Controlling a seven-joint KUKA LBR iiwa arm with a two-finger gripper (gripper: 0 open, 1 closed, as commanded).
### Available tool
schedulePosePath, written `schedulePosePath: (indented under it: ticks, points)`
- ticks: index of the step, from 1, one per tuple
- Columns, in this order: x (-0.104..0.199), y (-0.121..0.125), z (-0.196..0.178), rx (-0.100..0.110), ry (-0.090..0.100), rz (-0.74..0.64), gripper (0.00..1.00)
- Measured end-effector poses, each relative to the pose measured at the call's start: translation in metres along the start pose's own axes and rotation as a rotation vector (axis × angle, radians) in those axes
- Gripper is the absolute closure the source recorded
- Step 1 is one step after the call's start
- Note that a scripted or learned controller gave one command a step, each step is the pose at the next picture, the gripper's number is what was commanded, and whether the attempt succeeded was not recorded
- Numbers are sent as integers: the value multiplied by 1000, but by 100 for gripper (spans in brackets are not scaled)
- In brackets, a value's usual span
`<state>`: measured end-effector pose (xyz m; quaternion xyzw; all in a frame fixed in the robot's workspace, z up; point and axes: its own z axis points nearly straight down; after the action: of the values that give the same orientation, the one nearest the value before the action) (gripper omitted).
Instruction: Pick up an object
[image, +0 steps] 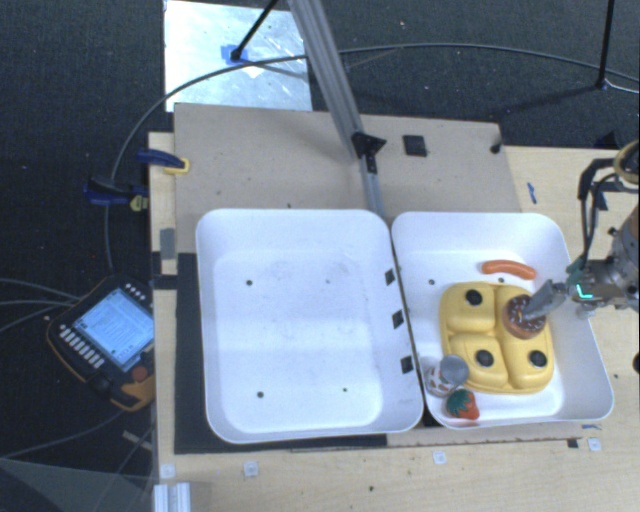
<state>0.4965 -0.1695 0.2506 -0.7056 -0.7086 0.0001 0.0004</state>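
Over the right bin (560, 235) we are seeing the arm (612, 285) reaching in from the right, its pincer (528, 308) lying low above a yellow block-shaped toy (495, 340). We cannot tell how the pincer is set, for its tip is too small and blurred against the things beneath it. Just at that tip a small round brown object (517, 316) is sitting on the upper right part of the yellow toy, and we cannot tell whether the pincer is touching it or merely hanging over it. The yellow toy is lying in the middle of the right bin, showing four raised sections, three of them with a dark spot. Above it, an orange sausage-shaped piece (508, 268) is resting on the bin floor, apart from the toy. Near the lower left corner of the toy a grey rounded object (454, 369) is lying, touching or just beside the toy's edge, and below it a red and green item (461, 404) is sitting close to the bin's front wall. Beside the right bin, the left bin (215, 330) is standing on the bench (260, 165), their rims meeting along the middle. Off the bench's left side a handheld controller (105, 340) with a lit screen is lying on the dark floor (60, 100).
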Motion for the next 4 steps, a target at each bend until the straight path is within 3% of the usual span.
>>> schedulePosePath:
  ticks: [1,3,4]
  points:
    - [0,1,-1,-2,-1,0,0]
    - [6,1,86,1,0,3,0]
    - [11,11,127,-15,1,0,0]
